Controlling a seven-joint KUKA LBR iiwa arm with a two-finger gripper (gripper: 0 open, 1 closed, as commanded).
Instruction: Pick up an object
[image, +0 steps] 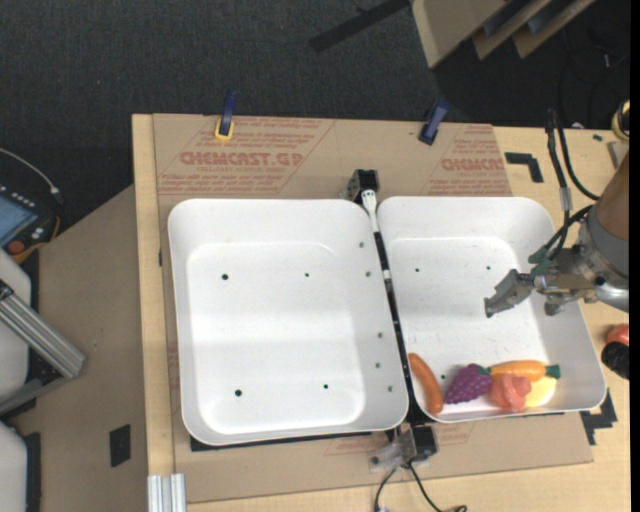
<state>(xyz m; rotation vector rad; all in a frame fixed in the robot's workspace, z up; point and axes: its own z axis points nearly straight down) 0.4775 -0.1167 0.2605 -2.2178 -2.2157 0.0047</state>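
I'm hanging my claw (522, 290) over the right bin (450, 225), fingers spread wide, gripping nothing. The toys are lying at my 6 o'clock: grapes (468, 383), carrot (520, 369), sausage (426, 383). I'm aiming to straddle one piece, clear of the wall

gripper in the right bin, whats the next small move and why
Probably shift the gripper toward the near edge of the right bin and lower it. It hovers over bare floor, while the toy grapes, carrot and hot dog all lie clustered along that near wall.
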